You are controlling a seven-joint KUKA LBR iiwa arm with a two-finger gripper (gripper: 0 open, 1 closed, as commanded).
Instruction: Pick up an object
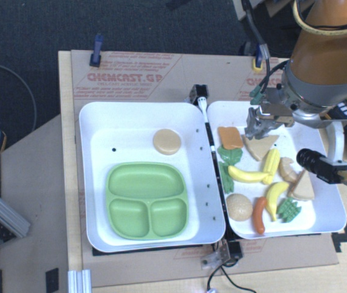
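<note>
Camera view shows the metal hand (260, 127) low over the far part of the right bin (332, 221); how its fingers stand I cannot tell. Just under it lie a tan bread wedge (262, 146) and a flat orange slab (229, 137). Nearer sit two curved, glossy yellow bananas (249, 175), a ribbed corn cob (271, 161), a smooth red sausage (258, 215) and knobbly green leaves (289, 210). In the left bin (94, 163), a matte green three-part tray (147, 200) lies beside a round beige bun (167, 141).

gripper (260, 129) fingertips too blurred to tell
</note>
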